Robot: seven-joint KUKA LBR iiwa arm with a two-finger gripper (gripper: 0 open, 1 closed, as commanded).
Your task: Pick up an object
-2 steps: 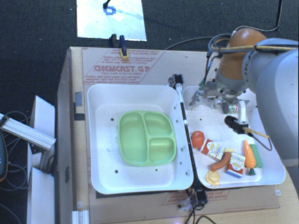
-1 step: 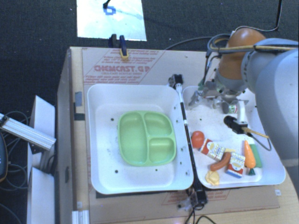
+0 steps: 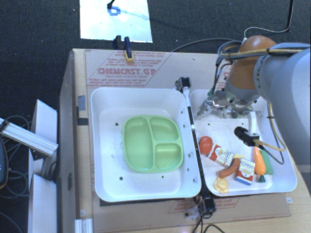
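Observation:
My gripper (image 3: 217,107) hangs over the far left part of the right bin (image 3: 286,181), just above its floor, with nothing visibly in it. Nearer the front of that bin lie a red tomato (image 3: 206,143), a red and white packet (image 3: 221,155), a brown sausage (image 3: 229,169), a small white and red box (image 3: 245,171), an orange carrot (image 3: 260,161) and a yellow piece (image 3: 221,184). The tomato is the closest item to the gripper, a short way toward the front.
The left bin (image 3: 104,130) holds a green divided plate (image 3: 152,143). A black divider strip (image 3: 192,130) runs between the bins. The grey arm (image 3: 284,76) covers the right bin's far right corner. Cardboard (image 3: 126,67) lies under the bins.

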